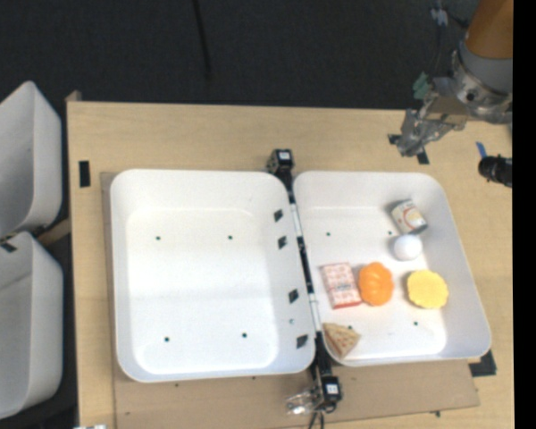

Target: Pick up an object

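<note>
Nearest to where I stood, a tan wedge (340, 339) that looked like a bit of bread lay at the front corner of the right bin (357, 195), close against the divider. Behind it sat a row: a flat pink-and-white packet (339, 285), a round glossy orange thing (376, 284), perhaps a small pumpkin, and a yellow disc with a scalloped edge (426, 290). Farther back were a smooth white ball (407, 247) and a small can (408, 214) lying tilted on its side. The left bin (196, 275) was shallow white plastic like its twin.

The claw (420, 132) hung above the bare wood beyond the right bin's far edge, holding nothing; I could not tell whether it was open. Everything worth picking lay forward of it, toward me. The can was nearest, almost straight ahead of it, the ball just past that. I judged the can's tilt would make it awkward, and the ball likely to roll.
</note>
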`<state>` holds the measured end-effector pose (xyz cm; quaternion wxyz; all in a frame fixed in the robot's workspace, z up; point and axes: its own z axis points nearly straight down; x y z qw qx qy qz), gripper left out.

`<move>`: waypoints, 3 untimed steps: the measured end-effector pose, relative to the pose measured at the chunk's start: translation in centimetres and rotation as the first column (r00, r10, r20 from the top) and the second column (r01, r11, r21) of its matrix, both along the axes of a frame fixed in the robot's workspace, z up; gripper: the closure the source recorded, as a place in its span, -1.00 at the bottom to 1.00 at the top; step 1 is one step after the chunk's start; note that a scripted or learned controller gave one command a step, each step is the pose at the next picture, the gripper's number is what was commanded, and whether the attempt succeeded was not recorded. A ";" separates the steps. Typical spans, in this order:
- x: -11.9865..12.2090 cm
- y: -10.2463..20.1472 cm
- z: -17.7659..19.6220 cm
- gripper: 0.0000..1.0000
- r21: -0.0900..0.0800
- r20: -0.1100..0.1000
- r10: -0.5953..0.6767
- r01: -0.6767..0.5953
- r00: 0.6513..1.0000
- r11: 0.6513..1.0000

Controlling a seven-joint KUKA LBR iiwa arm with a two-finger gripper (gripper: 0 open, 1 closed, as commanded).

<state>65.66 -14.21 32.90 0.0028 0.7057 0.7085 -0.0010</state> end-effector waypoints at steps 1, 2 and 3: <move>0.0 7.6 4.9 1.00 0.007 0.004 0.005 -0.005 1.000 1.000; -1.5 14.9 9.3 1.00 0.007 0.004 0.006 -0.006 1.000 1.000; -2.1 23.8 16.5 1.00 0.008 0.007 0.007 -0.007 1.000 1.000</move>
